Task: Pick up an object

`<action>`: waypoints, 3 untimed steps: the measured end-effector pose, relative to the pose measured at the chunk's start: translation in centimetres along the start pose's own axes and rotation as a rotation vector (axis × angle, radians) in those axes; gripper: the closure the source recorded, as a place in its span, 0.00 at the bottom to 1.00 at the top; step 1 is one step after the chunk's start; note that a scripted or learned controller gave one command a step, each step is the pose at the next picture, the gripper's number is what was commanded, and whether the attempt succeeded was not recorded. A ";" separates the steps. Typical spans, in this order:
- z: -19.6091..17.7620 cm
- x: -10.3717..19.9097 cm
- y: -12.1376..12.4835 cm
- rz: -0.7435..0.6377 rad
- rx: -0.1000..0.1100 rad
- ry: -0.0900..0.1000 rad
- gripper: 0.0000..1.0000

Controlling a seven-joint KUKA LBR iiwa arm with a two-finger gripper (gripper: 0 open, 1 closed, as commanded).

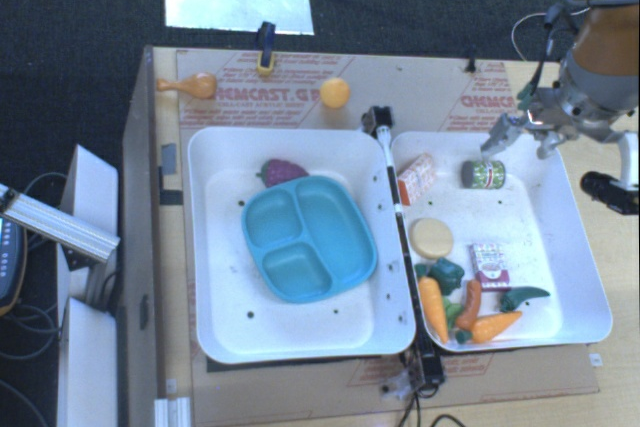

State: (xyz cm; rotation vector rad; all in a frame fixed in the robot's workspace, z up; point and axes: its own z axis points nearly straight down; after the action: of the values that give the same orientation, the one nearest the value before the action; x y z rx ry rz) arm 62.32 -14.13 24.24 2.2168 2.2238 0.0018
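Tabletop (300, 85): brown printed board bearing two white bins, on dark carpet. Left bin (215, 315): blue tray (308, 237), purple item (283, 172). Right bin (585, 300): can (484, 175) far, round disc (431, 237) centre, carrots (433, 307) near. Tool (520, 130) hung just above and right of the can, fingers spread, pinching nothing. Orange ball (334, 93) beyond the bins.
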 end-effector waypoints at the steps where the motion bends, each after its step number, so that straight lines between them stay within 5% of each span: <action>1: 11.8 -2.6 2.6 0.002 0.004 0.001 0.00; 2: 15.3 -1.5 4.8 -0.001 -0.007 -0.005 0.00; 3: 14.1 -1.6 4.9 -0.003 -0.013 -0.007 1.00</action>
State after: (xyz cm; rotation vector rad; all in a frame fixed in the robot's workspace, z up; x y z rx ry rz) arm 67.29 -15.72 10.16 2.2030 2.2173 0.0088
